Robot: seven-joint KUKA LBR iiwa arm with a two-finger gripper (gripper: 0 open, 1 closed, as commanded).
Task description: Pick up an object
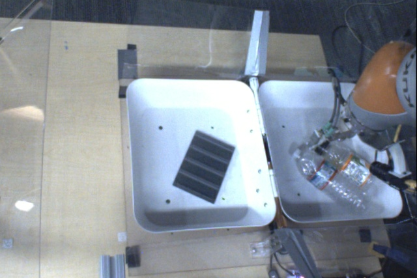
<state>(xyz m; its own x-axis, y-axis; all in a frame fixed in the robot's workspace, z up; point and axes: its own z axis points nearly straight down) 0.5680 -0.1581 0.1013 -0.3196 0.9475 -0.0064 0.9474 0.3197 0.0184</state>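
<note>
A clear plastic bottle (335, 176) lies in the right bin (287, 107), just beneath the gripper (328, 135), whose grip state cannot be told. Closing squarely across the bottle's body should prevent slipping.

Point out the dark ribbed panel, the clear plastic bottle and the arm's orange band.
dark ribbed panel (204, 166): camera view, its middle rib.
clear plastic bottle (339, 178): camera view, its crinkled body.
orange band (383, 84): camera view, its rounded top.

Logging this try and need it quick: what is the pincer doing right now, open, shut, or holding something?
Pincer: cannot be told; it sits low in the right bin, right by the clear plastic bottle.
</note>
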